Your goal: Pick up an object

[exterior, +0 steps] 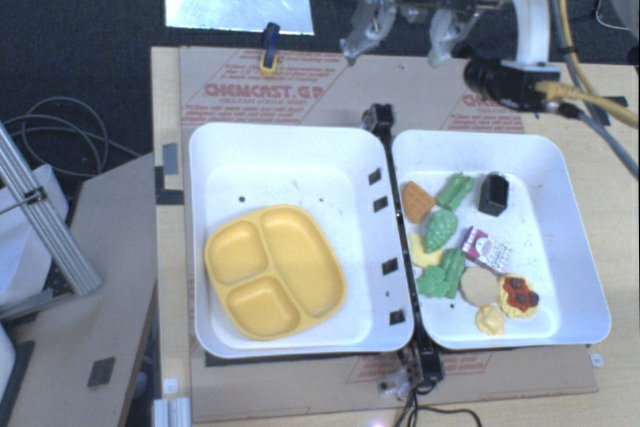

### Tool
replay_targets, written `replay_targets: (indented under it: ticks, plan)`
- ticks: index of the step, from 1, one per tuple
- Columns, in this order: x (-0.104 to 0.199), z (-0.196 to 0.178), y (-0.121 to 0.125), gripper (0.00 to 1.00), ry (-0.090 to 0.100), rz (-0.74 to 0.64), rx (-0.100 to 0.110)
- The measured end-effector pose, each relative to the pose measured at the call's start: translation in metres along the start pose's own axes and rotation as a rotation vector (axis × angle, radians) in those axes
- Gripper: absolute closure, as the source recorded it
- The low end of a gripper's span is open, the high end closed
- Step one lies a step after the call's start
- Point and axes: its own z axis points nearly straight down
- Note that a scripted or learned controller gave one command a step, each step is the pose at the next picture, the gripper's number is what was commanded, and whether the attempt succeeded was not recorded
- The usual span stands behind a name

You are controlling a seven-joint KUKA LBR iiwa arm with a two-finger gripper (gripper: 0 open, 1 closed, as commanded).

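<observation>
Right bin (575,215) holds a tight cluster of toy food: cookie (479,287), pizza piece (519,295), small carton (486,249), green pieces (441,230), black block (493,194). Risk: items touch, so closing may nudge neighbours or pinch two. Left bin (290,160): yellow tray (273,267), too flat to grab. Far above, gripper (402,33) spread, holding nothing.
</observation>
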Motion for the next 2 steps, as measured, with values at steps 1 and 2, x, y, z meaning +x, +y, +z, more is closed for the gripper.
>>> replay_targets:
  ticks: [1, 2]
  plan:
    - [0.085, -0.001, 0.041, 0.0, 0.001, 0.002, -0.003]
    - [0.08, -0.013, 0.04, 1.0, 0.0, 0.005, -0.003]
